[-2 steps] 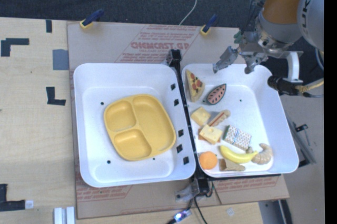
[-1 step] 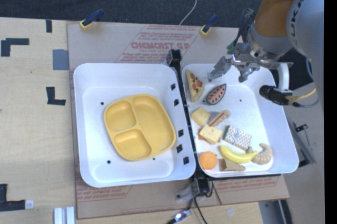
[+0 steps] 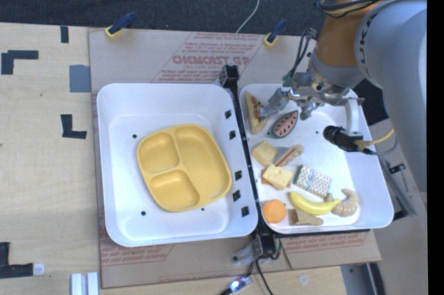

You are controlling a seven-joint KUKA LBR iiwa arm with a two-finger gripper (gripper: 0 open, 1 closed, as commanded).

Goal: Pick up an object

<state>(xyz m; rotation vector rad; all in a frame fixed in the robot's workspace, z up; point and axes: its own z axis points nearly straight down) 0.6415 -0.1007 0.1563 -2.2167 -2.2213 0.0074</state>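
I see the grey arm with its orange band reaching in from the right, and its two-finger gripper sits low over the far end of the right white bin. I cannot tell whether the jaws are spread or closed; nothing shows between them. Just beneath them lies a reddish oval watermelon-slice toy, and beside it, against the bin's left wall, a pizza-slice toy.

Further toward the near edge of that bin I count a pale yellow cheese wedge, a tan hot-dog piece, a second yellow cheese block, a speckled white rectangular block, a yellow plastic banana, a small orange ball and a beige croissant-like piece in the near right corner.

The left white bin holds a yellow three-compartment plastic plate, lying flat in its middle. Both bins rest on a cardboard sheet on the desk.
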